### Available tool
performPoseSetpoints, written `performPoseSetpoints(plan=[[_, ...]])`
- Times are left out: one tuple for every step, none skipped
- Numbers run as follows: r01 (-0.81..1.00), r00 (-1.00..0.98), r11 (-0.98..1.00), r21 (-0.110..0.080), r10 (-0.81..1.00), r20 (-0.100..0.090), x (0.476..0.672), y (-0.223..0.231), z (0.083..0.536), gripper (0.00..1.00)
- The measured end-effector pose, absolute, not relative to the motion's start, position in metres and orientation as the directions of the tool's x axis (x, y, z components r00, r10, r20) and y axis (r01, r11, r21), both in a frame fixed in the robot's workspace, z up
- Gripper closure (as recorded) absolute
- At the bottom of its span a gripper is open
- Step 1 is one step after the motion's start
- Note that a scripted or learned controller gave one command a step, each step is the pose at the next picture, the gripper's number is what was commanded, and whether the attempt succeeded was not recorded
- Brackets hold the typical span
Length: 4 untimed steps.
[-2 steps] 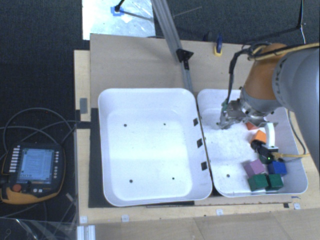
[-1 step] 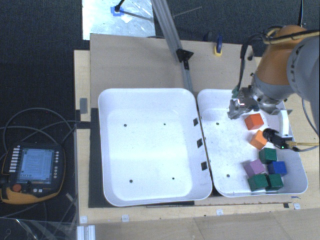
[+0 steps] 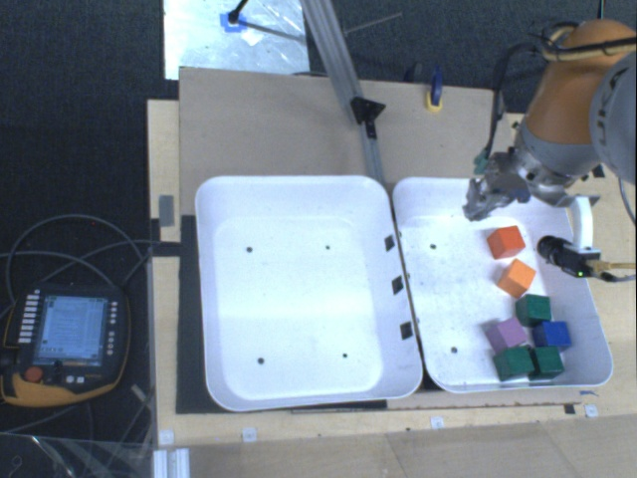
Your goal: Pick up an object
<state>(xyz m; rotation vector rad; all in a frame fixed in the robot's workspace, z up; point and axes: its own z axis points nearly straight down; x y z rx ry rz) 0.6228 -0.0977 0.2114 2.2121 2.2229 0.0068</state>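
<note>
The gripper [image 3: 485,199] hung over the right bin's [image 3: 438,267] far end, jaws unreadable from here; the orange block [image 3: 506,241] lay just beside it, toward the near-right.

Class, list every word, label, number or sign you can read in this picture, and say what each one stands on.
No text can be read here.
Teach pendant left of the bench: its lit screen shows lines, too small and blurred to read.
Blocks in the right bin: plain coloured faces with no visible markings.
</note>
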Motion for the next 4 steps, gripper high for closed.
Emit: performPoseSetpoints(plan=[[1.0, -0.005, 0.005, 0.008, 1.0, -0.001, 0.625, -0.098, 0.266, 1.0], [1.0, -0.009, 0.009, 0.0, 1.0, 0.002, 0.619, -0.047, 0.251, 1.0], [1.0, -0.011, 0.011, 0.001, 1.0, 0.003, 0.609, 0.013, 0.255, 1.0], [1.0, -0.01, 0.01, 0.001, 1.0, 0.002, 0.61, 0.059, 0.249, 1.0]])
